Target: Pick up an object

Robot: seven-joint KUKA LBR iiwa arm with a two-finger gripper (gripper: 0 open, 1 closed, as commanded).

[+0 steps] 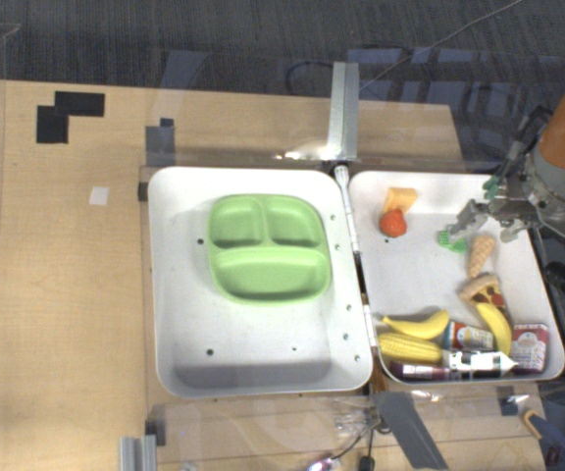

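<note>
Two white bins are sitting on the tabletop (57, 292). The left bin (179, 361) is holding one green tray (267, 246). The hand (488, 214), fingers apart, is hovering in the right bin (415, 283), over one green piece (451, 237), near three bananas (415, 326).

labelled red packet (529, 346) and bottle (471, 337), print too small to read
</note>
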